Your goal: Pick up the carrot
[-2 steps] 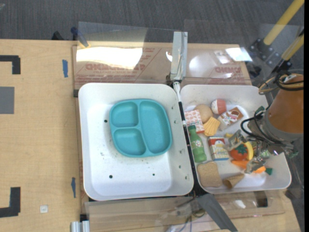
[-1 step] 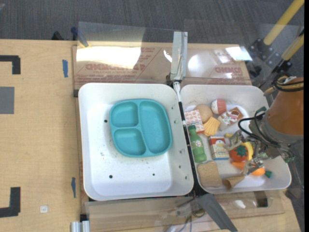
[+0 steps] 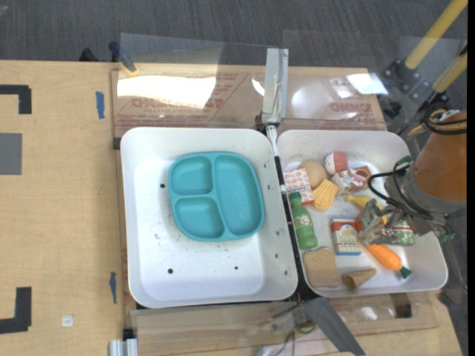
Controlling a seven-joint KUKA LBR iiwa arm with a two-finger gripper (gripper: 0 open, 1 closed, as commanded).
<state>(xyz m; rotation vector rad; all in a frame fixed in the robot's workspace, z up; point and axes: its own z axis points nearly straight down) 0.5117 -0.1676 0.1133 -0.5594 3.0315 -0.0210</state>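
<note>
Carrot (image 3: 387, 257) lies in the right bin (image 3: 434, 277), near-right part, orange body pointing far-left, green stub toward the near-right wall. It rests flat on the bin floor, not lifted.

Gripper (image 3: 373, 221) hangs just far-left of the carrot, over a small carton (image 3: 346, 238) and a red-green packet (image 3: 397, 233). Can't tell whether it is spread or pinched; cables and clutter blur it. Nothing orange visibly held.

Other stuff in that bin: green bottle (image 3: 302, 225) by the left wall, slice of bread (image 3: 322, 267) near side, cone (image 3: 359, 277) just left of the carrot, yellow corn piece (image 3: 326, 193) farther back. Left bin (image 3: 141, 221) holds a teal divided plate (image 3: 217, 196).

Step in hand, as I judge it: line up and descend on the carrot. To do it well, shift toward the near-right until centred over the orange body, grip across its short width, not along its length. Aim mid-body, away from the thin stub. Watch the packet touching its far side and the cone nearby; either could get caught. Go low enough to reach the bin floor, then close and lift straight.
</note>
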